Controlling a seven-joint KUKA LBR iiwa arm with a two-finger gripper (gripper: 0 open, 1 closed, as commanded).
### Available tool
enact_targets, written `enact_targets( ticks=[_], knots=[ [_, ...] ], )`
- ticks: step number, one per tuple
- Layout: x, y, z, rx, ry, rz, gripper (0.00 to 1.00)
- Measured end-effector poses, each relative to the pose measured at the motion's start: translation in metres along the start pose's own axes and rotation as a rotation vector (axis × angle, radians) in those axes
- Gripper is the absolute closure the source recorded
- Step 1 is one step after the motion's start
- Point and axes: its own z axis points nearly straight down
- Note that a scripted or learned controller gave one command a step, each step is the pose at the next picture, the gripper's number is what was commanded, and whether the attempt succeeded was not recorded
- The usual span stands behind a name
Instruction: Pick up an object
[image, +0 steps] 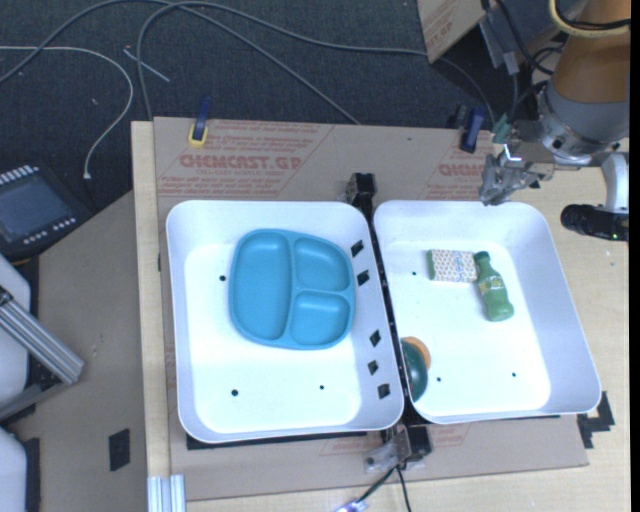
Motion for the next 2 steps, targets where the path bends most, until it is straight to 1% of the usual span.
enact_targets(
  ticks=[1, 2],
  knots=[
    [0.052, -0.017, 0.012, 0.011, 0.004, -0.003, 1.0],
    [0.107, -0.027, 0.012, 0.011, 0.004, -0.004, 1.0]
  ],
)
